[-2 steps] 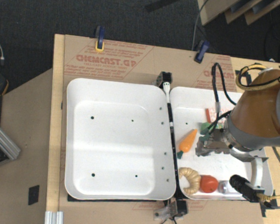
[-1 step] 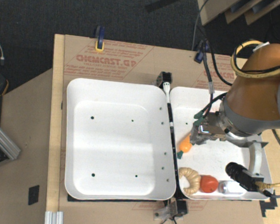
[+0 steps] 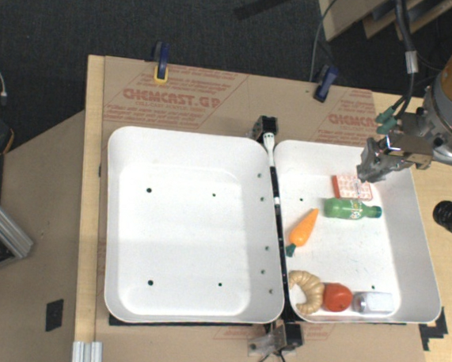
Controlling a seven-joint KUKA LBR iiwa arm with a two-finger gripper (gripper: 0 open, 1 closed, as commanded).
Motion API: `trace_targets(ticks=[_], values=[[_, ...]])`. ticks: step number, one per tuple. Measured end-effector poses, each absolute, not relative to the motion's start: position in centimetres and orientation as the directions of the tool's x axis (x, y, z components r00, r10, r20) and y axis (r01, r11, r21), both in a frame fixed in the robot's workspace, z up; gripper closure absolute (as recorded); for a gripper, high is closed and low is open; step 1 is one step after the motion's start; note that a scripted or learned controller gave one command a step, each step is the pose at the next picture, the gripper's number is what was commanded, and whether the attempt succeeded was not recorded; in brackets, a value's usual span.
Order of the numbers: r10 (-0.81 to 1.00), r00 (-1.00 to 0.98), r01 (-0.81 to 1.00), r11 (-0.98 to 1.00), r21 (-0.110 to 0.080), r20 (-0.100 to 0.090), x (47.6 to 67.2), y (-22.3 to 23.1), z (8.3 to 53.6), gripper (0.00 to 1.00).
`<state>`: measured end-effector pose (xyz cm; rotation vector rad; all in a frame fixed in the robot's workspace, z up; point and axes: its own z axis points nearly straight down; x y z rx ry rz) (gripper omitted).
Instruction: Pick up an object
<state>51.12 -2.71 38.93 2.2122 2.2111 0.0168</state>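
My gripper (image 3: 367, 175) hangs over the far part of the right bin (image 3: 412, 234), just above a red-and-white packet (image 3: 348, 188). Nothing shows between its fingers. Below the packet lies a green bottle (image 3: 350, 210) on its side. An orange carrot (image 3: 303, 227) lies near the bin's left wall. At the near edge sit a tan croissant (image 3: 306, 289), a red tomato (image 3: 337, 297) and a clear bottle with a blue cap (image 3: 375, 303).
The left bin (image 3: 186, 228) stands beside the right one, their walls touching along a black divider (image 3: 274, 213). Blue clamps (image 3: 162, 63) hold the brown board at the back. A black knob (image 3: 451, 216) sits right of the bins.
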Motion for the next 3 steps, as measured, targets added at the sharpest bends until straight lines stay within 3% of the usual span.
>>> trace_targets(ticks=[1, 2, 3], values=[[1.000, 0.007, 1.000, -0.007, -0.002, -0.001, 47.9, -8.2, 37.1, 1.00], [1.000, -0.009, 1.000, 0.009, 0.002, 0.002, 48.0, -0.3, 37.8, 1.00], [1.000, 0.004, 1.000, -0.004, 0.003, -0.003, 51.9, -4.5, 36.9, 1.00]])
